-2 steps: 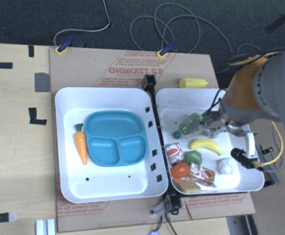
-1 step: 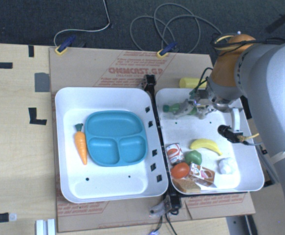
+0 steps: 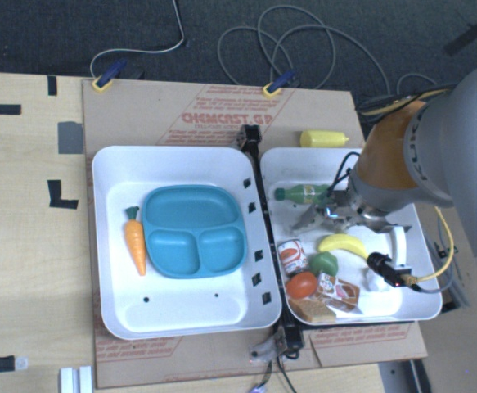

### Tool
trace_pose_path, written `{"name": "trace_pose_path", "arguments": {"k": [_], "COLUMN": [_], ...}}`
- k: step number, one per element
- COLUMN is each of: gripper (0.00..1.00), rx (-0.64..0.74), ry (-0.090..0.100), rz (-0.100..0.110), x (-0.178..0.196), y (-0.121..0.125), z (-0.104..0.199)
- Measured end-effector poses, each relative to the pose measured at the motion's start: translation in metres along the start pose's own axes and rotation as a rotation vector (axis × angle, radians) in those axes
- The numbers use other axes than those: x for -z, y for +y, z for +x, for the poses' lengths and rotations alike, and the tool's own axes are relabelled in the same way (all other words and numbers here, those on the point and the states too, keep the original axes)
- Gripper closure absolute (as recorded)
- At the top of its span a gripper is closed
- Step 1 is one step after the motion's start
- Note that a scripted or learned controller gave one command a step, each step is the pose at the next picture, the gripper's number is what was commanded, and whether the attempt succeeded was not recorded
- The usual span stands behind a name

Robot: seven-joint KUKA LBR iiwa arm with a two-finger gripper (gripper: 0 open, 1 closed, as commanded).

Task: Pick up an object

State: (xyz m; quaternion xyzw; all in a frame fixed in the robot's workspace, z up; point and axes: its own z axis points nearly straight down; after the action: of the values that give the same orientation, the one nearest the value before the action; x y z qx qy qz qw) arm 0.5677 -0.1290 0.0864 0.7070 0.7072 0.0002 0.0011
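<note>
My gripper [image 3: 318, 215] hangs low in the right bin [image 3: 418, 301], in its upper middle. It sits just below a green bottle [image 3: 299, 193] lying on its side and just above a yellow banana [image 3: 344, 245]. Further toward the front lie a green pepper [image 3: 325, 263], a red tomato [image 3: 301, 285], a red-and-white can [image 3: 291, 256] and a brown packet [image 3: 330, 295]. Nothing is visibly held. The arm's grey body and orange band [image 3: 385, 158] cover the bin's upper right part.
The left bin [image 3: 107, 178] holds a blue divided plate [image 3: 194, 229] and an orange carrot [image 3: 135, 244] beside it. A yellow object [image 3: 324, 139] lies on the cardboard behind the right bin. Cables loop across the dark floor at the back.
</note>
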Motion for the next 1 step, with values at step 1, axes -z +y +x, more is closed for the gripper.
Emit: {"name": "trace_pose_path", "arguments": {"k": [1], "gripper": [0.00], "rx": [0.000], "ry": [-0.002], "rz": [-0.005], "x": [0.0004], "y": [-0.0494], "z": [-0.0007]}}
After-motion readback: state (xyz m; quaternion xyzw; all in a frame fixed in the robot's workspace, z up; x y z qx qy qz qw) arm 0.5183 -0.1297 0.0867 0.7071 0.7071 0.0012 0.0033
